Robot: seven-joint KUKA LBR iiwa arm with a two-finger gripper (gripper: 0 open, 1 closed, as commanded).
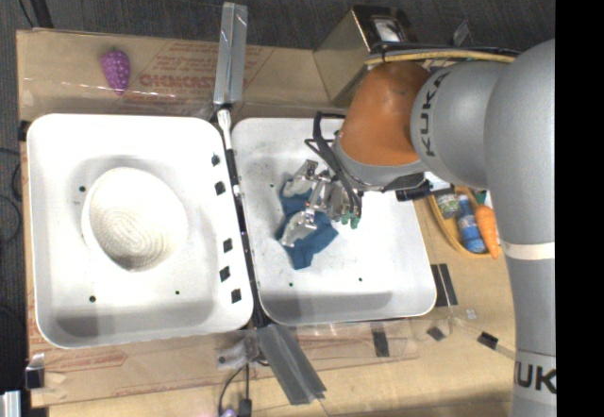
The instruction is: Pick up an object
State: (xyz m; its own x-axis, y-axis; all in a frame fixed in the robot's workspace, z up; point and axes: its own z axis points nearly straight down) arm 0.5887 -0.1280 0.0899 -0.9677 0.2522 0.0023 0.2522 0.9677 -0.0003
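Observation:
A crumpled blue cloth-like object [310, 241] lies on the floor of the right bin [396, 264], left of its middle. My gripper [294, 207] hangs right over it, reaching in from the right below the orange wrist band. Its two metal fingers [300, 183] stand spread apart, one beyond the blue object's far edge and one on its near-left part. The gripper is open and the blue object rests on the bin floor, partly hidden by the fingers. A white ribbed oval object [134, 217] lies in the left bin [57, 311].
A small purple object [115, 69] sits on the cardboard behind the left bin. Orange and blue items [470, 225] lie outside the right bin's right edge. A raised divider [236, 236] separates the two bins. A brown box [363, 38] stands behind the right bin.

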